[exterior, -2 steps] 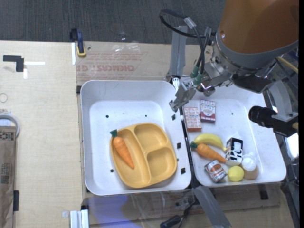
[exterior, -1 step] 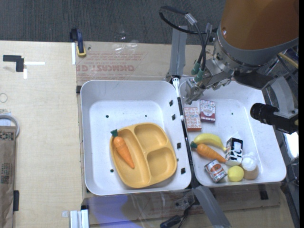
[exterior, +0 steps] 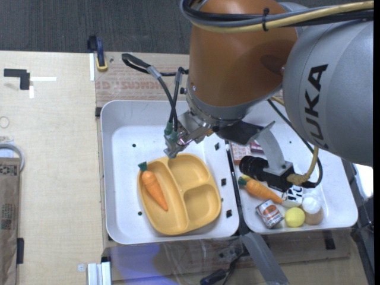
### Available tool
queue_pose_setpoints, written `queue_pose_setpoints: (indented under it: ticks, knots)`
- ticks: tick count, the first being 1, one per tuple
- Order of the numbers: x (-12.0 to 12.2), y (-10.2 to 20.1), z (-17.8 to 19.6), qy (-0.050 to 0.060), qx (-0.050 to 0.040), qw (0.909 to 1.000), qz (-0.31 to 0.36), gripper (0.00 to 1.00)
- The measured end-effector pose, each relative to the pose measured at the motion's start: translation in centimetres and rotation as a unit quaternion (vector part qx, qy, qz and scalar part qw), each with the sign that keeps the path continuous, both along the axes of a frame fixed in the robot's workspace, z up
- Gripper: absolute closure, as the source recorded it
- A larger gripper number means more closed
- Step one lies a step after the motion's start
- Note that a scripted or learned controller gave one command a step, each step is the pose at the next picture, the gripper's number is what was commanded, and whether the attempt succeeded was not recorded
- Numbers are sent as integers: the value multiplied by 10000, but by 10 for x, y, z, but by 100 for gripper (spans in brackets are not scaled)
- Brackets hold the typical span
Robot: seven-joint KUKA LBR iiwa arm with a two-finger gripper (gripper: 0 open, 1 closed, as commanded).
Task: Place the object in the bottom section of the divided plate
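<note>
Gripper (exterior: 174, 142) is positioned low over the left white bin (exterior: 119, 177), at the far rim of the yellow plastic divided plate (exterior: 199, 205). Its tip is just above or touching that rim; which of the two cannot be told. Whether the gripper is open or closed cannot be judged from this angle, and no item can be made out in its grasp.

An orange toy carrot with a green stub (exterior: 155, 190) is noted lying in the long compartment on the left side of the plate. Its green end points far-left and its tip points near-right. It is apart from the gripper. The two smaller compartments on the plate's right side are seen as bare yellow.

The plate is set in the near half of the left bin.

In the right white bin (exterior: 332, 183), a second orange toy carrot (exterior: 261, 189) is recorded near the dividing wall. A small red-and-white labelled can (exterior: 270, 214), a yellow ball (exterior: 294, 217) and a white rounded item (exterior: 310, 205) are clustered at the near edge. A red-and-white packet (exterior: 240, 152) lies farther back, partly covered by the wrist.

The grey arm (exterior: 332, 88) with its orange band (exterior: 237, 40) enters from the right and overhangs both bins.
</note>
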State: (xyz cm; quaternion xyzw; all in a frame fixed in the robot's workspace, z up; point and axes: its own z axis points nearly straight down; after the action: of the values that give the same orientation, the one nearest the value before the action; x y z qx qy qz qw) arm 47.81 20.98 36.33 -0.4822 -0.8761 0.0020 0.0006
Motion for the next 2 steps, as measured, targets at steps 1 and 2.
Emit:
queue_pose_setpoints:
  ticks: [1,2]
  knots:
    - [0,-18,65,-9,4,10000,89,100]
    - [30,7,-61,2,4,9972,749,100]
